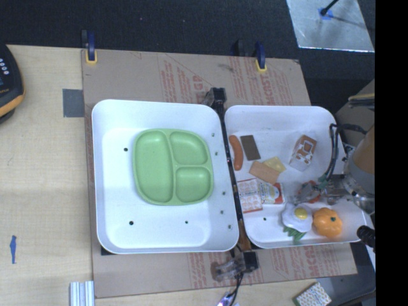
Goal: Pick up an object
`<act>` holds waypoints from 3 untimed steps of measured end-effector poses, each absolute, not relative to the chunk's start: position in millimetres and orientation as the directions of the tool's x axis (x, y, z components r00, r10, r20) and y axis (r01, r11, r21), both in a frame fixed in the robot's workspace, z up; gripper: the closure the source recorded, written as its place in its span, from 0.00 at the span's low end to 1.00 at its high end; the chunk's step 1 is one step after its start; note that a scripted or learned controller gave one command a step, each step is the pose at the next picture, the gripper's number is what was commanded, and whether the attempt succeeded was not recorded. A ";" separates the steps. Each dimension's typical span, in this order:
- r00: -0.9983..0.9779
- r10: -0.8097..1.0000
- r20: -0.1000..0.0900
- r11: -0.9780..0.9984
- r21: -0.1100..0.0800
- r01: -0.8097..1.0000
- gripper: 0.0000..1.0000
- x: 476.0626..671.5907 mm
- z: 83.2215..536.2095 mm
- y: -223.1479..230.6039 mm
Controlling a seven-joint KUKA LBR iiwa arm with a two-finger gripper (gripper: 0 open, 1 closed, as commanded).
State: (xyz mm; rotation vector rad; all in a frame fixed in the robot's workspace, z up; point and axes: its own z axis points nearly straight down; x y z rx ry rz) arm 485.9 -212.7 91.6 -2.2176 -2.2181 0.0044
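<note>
The right bin (280, 115) holds several toy food items. An orange sausage (236, 152) lies beside a dark brown slab (250, 147). Nearby are a tan bread slice with cheese (268, 169), a small carton (304, 152) and a printed packet (255, 195). A fried egg (298, 216) and an orange fruit (327, 222) lie at the front. My gripper (313, 193) reaches in from the right edge and sits low over the bin, between the carton and the fried egg, just above the orange fruit. I see nothing clearly held in it.
The left bin (108, 171) bears a green divided plate (172, 166). Both bins rest on a cardboard sheet (159, 75) clamped at the back. A black and yellow device (7, 81) lies at the far left of the bench.
</note>
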 end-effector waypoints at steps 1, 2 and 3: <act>-0.008 1.000 0.002 0.008 -0.005 1.000 0.00 488.3 91.5 -168.7; -0.009 1.000 0.001 0.009 -0.006 1.000 1.00 488.2 101.8 -170.9; -0.009 1.000 0.001 0.009 -0.006 1.000 0.00 488.2 101.5 -170.8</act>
